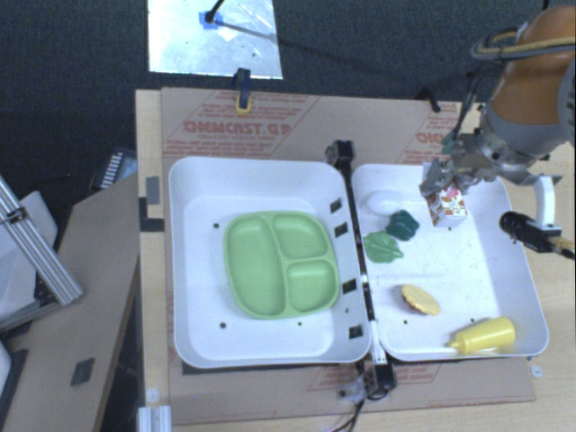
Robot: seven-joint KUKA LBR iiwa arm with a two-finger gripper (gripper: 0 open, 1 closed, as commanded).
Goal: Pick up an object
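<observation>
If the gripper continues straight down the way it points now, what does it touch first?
Most likely the small red and white carton, which sits directly under the gripper in the right bin. They overlap in this view, so the gap between them is unclear.

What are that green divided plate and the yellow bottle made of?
The green divided plate looks like moulded plastic: one even pale green, rounded compartment ridges, a soft matte sheen. The yellow bottle, lying on its side in the right bin, also looks plastic, smooth and slightly glossy; it may be a toy, though that is unclear.
</observation>
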